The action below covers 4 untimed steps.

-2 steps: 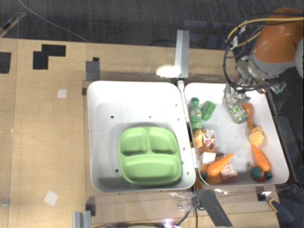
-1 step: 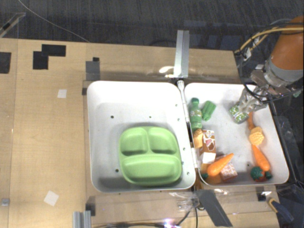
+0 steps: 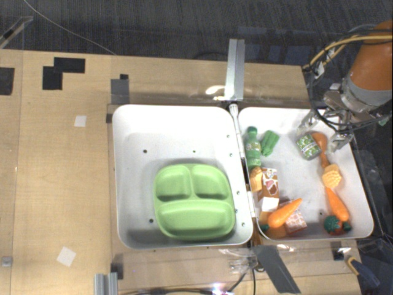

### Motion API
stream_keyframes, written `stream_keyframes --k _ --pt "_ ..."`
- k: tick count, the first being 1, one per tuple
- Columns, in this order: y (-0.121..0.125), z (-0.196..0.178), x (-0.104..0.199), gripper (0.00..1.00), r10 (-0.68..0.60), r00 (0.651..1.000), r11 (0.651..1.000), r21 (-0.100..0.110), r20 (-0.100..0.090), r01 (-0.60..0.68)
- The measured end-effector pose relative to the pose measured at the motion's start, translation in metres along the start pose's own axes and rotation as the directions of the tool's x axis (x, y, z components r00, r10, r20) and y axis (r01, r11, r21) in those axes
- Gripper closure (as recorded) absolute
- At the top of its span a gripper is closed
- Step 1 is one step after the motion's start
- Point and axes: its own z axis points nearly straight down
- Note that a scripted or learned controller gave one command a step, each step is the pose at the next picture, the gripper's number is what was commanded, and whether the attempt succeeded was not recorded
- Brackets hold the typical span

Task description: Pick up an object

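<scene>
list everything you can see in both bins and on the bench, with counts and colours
bins: 2, white, side by side on the bench
tray: 1, green, three sections, left bin
bottle: 1, green, right bin by the divider
carrots: 2, orange, right bin, front and right side
packet: 1, brown and white, right bin by the divider
small wrapped item: 1, green and white, right bin, back
bench: 1, light wood
arm: 1, grey with orange band, back right
gripper: 1, over the right bin's back

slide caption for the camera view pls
Gripper over right bin of toy food; green tray sits in left bin.
</scene>
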Motion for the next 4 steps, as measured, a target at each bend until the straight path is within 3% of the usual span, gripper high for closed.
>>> stream_keyframes --k 1,2,3,4 --pt "0.03 0.06 0.025 0.0 -0.005 1.0 1.0 0.001 0.0 0.005" --pt "0.068 0.059 0.059 0.0 0.047 0.999 0.999 0.001 -0.001 -0.047" --pt "0.066 0.044 0.052 1.0 0.04 0.999 0.999 0.014 0.011 -0.04" --pt "0.066 0.045 0.052 0.0 0.039 0.999 0.999 0.013 0.011 -0.039"
